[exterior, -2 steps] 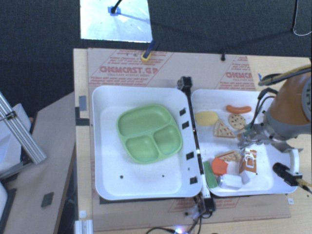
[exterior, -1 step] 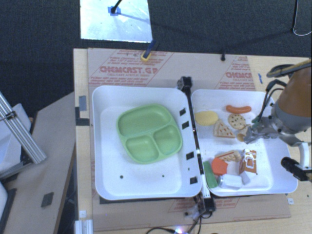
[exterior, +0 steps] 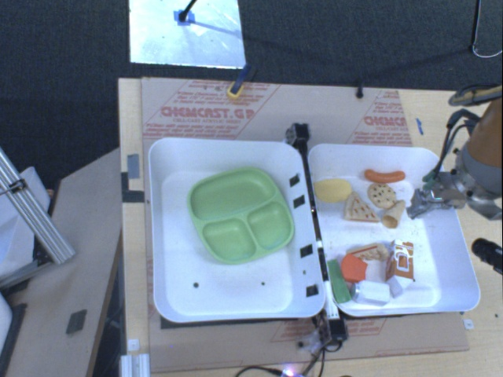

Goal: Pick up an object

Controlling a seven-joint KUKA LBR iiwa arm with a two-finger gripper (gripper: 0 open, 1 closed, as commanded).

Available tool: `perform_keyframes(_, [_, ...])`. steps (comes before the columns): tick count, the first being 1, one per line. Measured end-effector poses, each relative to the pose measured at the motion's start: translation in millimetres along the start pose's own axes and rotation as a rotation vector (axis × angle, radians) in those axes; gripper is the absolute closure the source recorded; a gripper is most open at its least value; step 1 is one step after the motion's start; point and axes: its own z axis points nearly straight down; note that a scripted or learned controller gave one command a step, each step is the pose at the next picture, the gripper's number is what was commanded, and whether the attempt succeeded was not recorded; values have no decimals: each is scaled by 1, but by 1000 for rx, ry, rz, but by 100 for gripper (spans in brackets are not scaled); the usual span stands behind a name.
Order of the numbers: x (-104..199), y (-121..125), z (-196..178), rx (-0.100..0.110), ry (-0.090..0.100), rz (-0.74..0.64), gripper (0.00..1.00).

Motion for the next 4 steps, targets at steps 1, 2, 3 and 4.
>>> perform_keyframes(1, [0,2,-33,0,0,-1,100])
perform_keyframes(2, [46,32,-43,0,3,-6,100])
perform_keyframes(3, [87,52,-47,1,3,-6,100])
perform_keyframes(4, [136,76,-31,3,3,-6,100])
